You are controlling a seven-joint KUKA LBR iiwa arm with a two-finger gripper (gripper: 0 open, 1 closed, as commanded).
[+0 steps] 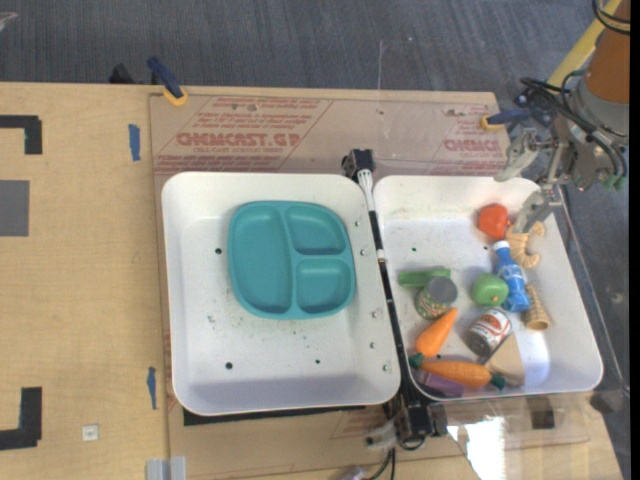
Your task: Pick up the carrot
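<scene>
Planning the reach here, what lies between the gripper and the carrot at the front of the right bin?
In the camera view, between the gripper and the carrot lie a red ball, a blue bottle, a green ball and a can.

We see the arm entering at the right bin's far right corner, orange band uppermost, wrist angled downward; the gripper hangs just inside that bin's back edge, fingers slightly parted, gripping nothing
</scene>
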